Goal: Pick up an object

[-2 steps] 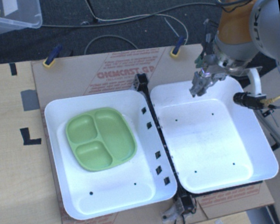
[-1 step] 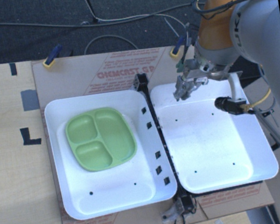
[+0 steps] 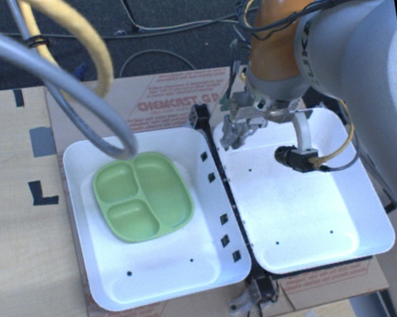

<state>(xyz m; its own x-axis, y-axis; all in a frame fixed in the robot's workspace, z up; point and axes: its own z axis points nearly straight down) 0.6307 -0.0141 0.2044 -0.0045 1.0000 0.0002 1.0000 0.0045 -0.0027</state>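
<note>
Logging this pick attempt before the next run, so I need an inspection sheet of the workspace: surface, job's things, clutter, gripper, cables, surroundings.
Surface: two shallow white bins, left bin and right bin, side by side on brown cardboard.
Job's things: pale green three-compartment plastic tray lying flat in the left bin.
Clutter: nothing seen.
Gripper: two-finger gripper above the right bin's far left corner, apart from the tray.
Cables: grey hose, yellow hose, thin black cable.
Surroundings: wooden bench.

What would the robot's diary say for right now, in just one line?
pincer over back-left corner of right bin | nothing seen held | green divided plate in left bin, untouched | pick not done
</note>
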